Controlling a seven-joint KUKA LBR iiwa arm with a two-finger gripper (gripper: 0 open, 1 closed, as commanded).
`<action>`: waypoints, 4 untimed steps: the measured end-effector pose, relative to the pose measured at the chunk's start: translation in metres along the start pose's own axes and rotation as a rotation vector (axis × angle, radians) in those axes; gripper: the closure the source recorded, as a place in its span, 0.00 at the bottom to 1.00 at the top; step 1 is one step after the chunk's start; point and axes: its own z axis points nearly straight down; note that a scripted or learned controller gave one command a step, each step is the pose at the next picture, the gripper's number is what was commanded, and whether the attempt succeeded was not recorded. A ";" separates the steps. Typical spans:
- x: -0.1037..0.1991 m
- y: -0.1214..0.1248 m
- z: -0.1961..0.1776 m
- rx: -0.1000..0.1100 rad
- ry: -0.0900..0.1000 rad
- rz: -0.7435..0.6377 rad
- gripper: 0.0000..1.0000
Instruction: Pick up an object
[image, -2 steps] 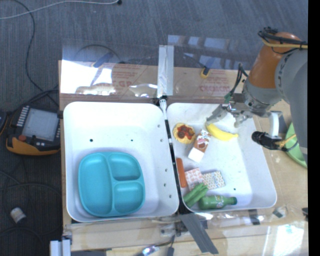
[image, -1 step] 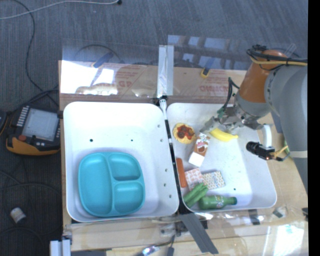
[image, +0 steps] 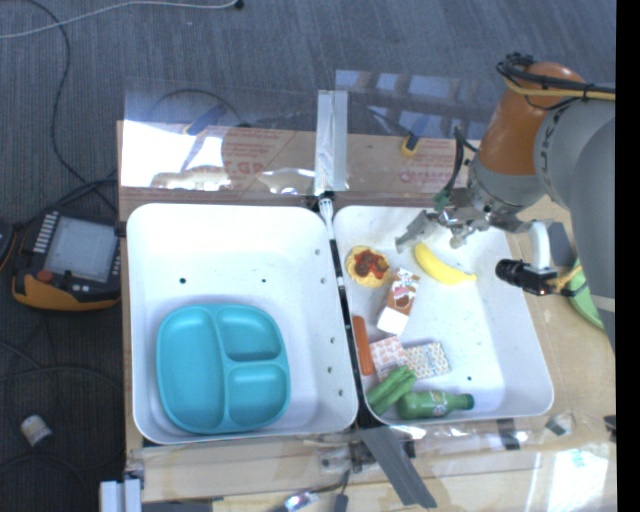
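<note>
The gripper (image: 438, 232) hangs in the upper right of the frame over the back of the right bin (image: 520, 345), its grey fingers splayed apart with nothing between them; its finer parts blur into a tangle of metal and cable. Just below and beside it lies a banana (image: 443, 265), close to the fingertips, though whether they touch is not clear. Further left in the same bin sit a small round tart with red topping (image: 368, 266) and a small carton (image: 399, 301) whose printing is too small to read. Toward the lower middle lie a patterned packet (image: 410, 357), its label also illegible, a green vegetable (image: 390, 387) and a green bottle (image: 434, 404). The left bin (image: 200, 240) holds a teal divided plate (image: 222, 367). Behind the bins, faint reddish lettering on the cardboard (image: 260, 160) is washed out by glare.
</note>
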 end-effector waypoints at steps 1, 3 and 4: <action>-0.059 -0.013 -0.084 0.002 -0.005 0.402 0.00; -0.008 0.002 0.058 -0.004 -0.005 0.239 0.00; -0.031 0.011 0.059 -0.005 -0.006 0.151 0.00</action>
